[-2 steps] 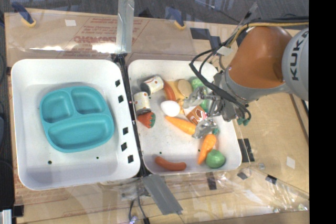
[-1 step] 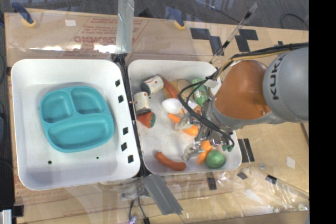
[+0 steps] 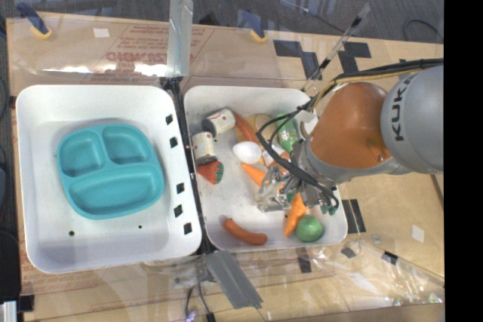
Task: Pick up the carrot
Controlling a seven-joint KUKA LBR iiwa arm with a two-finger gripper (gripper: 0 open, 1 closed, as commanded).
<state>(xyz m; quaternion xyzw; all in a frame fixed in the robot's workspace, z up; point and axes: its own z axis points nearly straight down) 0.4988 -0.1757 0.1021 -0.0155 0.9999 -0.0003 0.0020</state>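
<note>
gripper [image 3: 285, 194] sits low over the carrot [image 3: 295, 212], can't tell its grip, and the green ball [image 3: 309, 228] touching the carrot could easily get grabbed or knocked instead

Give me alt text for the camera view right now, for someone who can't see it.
The grey arm's gripper is down in the right white bin among toy food, beside an orange carrot with a green ball. A white egg and red sausage lie nearby; the left bin holds a teal divided plate.
</note>
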